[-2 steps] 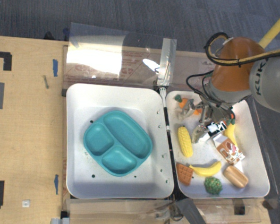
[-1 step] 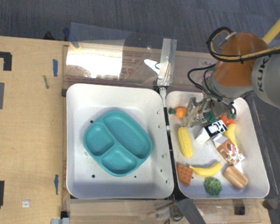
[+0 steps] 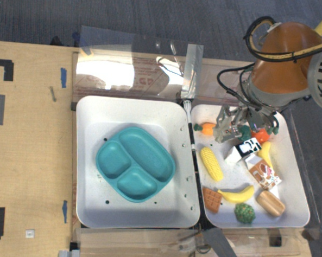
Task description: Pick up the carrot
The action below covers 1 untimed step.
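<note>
Broccoli [image 3: 245, 213] shares right bin [image 3: 299, 177] with carrot [image 3: 206, 128]; gripper [image 3: 228, 126] state unclear.

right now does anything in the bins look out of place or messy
Nothing looks spilled or broken. The teal divided plate sits askew in the left bin. In the right bin the toy food lies jumbled, with the waffle tipped against the wall by the divider. The claw hangs near the carrot.
</note>
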Each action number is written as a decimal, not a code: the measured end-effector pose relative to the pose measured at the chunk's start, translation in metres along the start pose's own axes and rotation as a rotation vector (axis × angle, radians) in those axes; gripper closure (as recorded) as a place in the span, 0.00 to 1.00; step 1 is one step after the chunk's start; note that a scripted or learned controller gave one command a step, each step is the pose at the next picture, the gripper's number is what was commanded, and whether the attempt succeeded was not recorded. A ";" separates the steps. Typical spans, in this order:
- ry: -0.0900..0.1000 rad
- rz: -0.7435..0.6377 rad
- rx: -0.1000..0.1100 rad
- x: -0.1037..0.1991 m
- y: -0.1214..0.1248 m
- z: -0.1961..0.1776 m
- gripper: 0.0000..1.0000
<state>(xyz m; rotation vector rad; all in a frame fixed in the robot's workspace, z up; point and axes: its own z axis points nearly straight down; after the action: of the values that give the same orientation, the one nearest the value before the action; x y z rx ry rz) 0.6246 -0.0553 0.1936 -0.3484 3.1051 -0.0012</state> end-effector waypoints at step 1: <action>0.015 0.277 -0.001 0.076 0.019 0.007 1.00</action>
<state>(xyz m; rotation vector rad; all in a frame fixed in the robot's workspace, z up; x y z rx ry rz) 0.5467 -0.0533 0.1854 0.0841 3.1384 0.0013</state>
